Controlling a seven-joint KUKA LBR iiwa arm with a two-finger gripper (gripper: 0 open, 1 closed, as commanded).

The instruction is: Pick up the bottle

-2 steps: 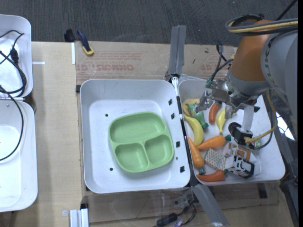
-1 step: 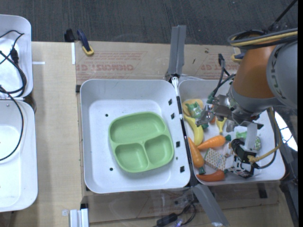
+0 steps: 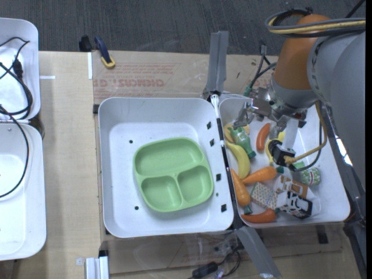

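Two white bins side by side on the bench. Left bin [image 3: 116, 173] just has a green divided plate [image 3: 173, 173] sitting in it, three compartments, nothing on it. Right bin [image 3: 334, 205] is a jumble of toy food: a banana [image 3: 240, 157] near the left wall, a carrot [image 3: 260, 175] beside it, an orange-red pepper [image 3: 263, 136] further back, and a small carton [image 3: 297, 197] toward the front. The bottle [image 3: 306, 174] looks like the green and white thing lying on its side just right of the carrot. The gripper [image 3: 263, 114] hangs over the back of that bin, fingers spread with nothing between them, clearly apart from the bottle.
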